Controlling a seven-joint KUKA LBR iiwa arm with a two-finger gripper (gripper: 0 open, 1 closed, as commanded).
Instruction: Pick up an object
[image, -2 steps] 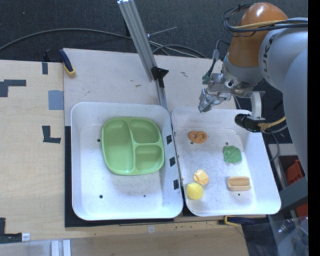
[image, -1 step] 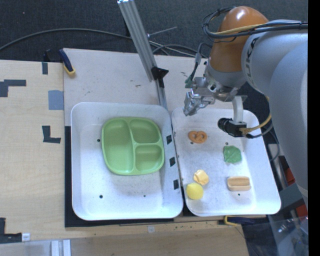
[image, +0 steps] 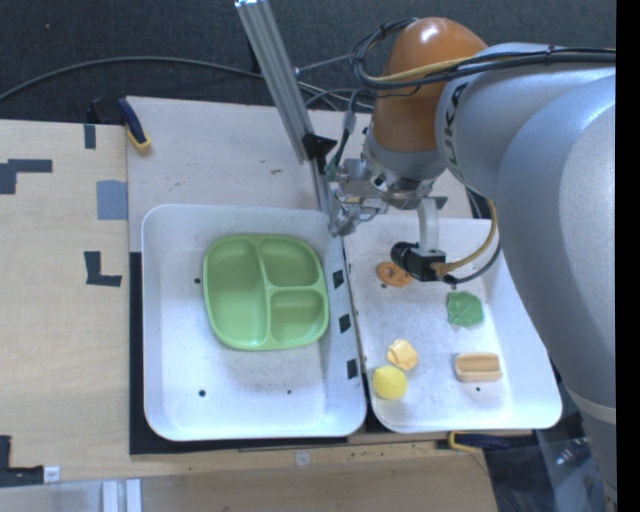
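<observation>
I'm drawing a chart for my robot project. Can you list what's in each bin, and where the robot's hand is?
left bin: green divided plate
right bin: orange piece, green lump, pale yellow piece, yellow ball, tan bun-like toy
hand: over the far end of the divide between the two bins
nearest thing to hand: the orange piece, not touched

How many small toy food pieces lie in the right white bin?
5: orange slice at the back, green lump right, pale-yellow chunk centre, yellow ball front-left, tan bun front-right. The arm may hide more.
</observation>
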